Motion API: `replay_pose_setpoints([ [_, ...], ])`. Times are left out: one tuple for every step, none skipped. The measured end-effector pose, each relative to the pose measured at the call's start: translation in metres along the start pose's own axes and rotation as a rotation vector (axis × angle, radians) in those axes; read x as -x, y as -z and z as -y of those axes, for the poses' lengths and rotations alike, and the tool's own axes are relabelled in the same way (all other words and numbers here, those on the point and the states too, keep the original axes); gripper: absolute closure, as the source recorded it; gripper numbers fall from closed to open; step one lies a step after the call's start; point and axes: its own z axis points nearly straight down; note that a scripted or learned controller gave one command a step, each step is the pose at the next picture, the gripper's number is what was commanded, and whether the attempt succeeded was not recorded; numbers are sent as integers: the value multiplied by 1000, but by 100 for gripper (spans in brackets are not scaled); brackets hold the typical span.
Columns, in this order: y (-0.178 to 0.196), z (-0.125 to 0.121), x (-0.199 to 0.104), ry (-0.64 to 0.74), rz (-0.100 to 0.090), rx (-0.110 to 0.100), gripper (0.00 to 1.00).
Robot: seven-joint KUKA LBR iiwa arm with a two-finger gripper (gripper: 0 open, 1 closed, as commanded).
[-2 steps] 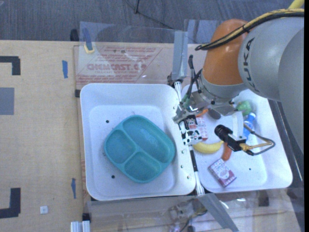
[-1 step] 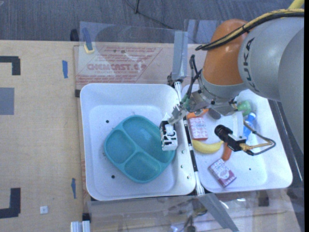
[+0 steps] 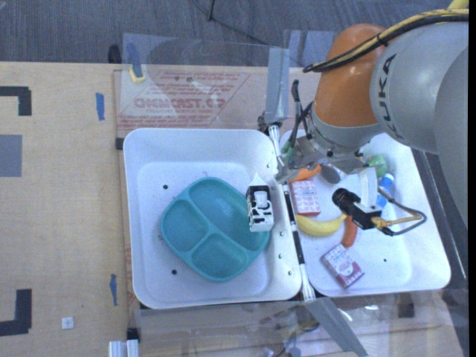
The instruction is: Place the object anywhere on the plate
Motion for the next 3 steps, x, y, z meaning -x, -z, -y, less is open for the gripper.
replay_pose_setpoints([
  [3,-17,-38,-74,0,-1,100],
  [63,10,-36,-86,0,-1,100],
  [187,7,27,-34,0,-1,100],
])
